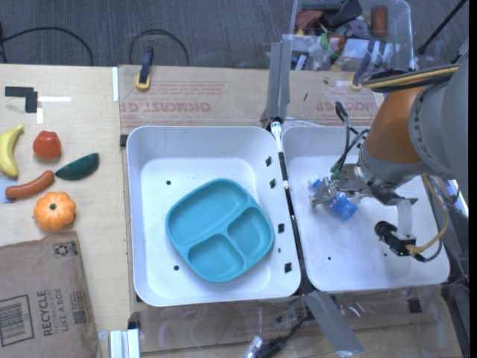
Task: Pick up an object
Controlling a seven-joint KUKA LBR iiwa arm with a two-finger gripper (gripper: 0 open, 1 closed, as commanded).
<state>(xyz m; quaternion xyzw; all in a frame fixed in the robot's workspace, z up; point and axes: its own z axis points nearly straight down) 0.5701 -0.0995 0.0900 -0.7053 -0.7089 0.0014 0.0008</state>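
My gripper (326, 194) hangs over the left part of the right white bin (350, 267), on the grey arm with its orange band (395, 129) reaching in from the right. A small blue object (343, 206) sits between the silver fingers (322, 195), with blue showing on both sides of them. The gripper is shut on it. I cannot tell whether the object touches the bin floor.
In the left bin (149, 192) lies a light blue divided plate (219, 230). Toy fruit and vegetables, including a banana (9, 151) and a pumpkin (54, 209), lie on the bench to the left. A clear box of clutter (346, 24) stands behind the right bin.
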